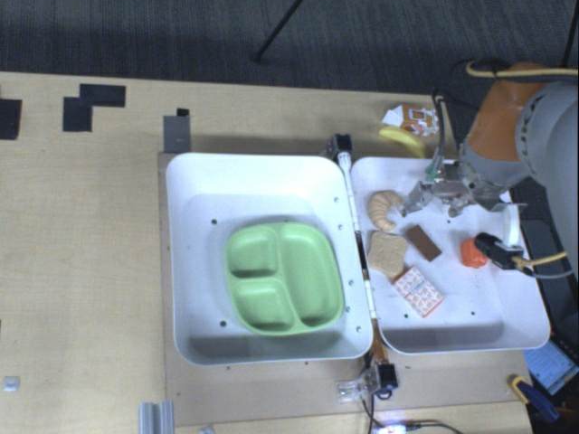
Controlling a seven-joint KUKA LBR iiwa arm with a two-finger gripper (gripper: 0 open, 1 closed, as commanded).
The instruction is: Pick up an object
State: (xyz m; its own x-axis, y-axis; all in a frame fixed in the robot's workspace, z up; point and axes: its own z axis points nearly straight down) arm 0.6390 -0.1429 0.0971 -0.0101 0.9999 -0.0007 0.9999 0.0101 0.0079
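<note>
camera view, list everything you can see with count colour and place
bins: 2, white, side by side on the bench
divided plate: 1, green, in the left bin
croissant: 1, tan, right bin, upper left
bread slice: 1, tan, right bin, below the croissant
brown block: 1, brown, right bin, middle
checked packet: 1, red and white, right bin, lower middle
orange item: 1, right bin, right side
banana: 1, yellow, bench above the right bin
arm: 1, grey with orange band, right
hand: 1, over the right bin

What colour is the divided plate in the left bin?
Light green, plain; the divided plate shows clearly in the camera view.
</note>
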